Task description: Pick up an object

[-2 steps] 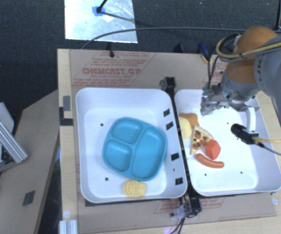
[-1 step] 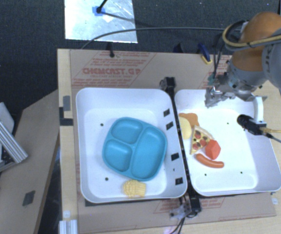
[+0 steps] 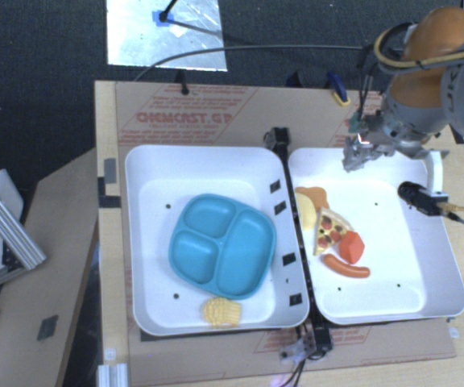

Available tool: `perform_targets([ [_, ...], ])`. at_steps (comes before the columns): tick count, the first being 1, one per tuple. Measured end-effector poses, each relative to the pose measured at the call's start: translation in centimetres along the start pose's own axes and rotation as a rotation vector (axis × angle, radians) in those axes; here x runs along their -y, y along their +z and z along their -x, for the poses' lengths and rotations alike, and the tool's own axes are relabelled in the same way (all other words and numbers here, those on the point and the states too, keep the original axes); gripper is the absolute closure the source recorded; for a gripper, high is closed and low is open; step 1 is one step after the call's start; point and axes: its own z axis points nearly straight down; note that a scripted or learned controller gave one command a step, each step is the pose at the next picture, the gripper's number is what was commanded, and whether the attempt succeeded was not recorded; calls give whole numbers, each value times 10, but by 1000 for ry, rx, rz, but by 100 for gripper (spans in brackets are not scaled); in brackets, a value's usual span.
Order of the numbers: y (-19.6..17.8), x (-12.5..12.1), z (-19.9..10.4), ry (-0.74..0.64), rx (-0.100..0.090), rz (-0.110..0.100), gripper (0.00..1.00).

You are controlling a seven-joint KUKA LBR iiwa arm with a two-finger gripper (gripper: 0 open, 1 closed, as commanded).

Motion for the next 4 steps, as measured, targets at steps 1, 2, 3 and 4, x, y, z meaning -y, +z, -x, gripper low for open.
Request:
perform_targets([
  [1, -3, 3, -44, -3, -2, -2, 100],
  [2, -17, 13, -94, -5, -2, -1, 100],
  [3, -21, 31, -143, -5, -2, -4, 100],
  [4, -5, 41, -197, -5, -2, -5, 100],
])
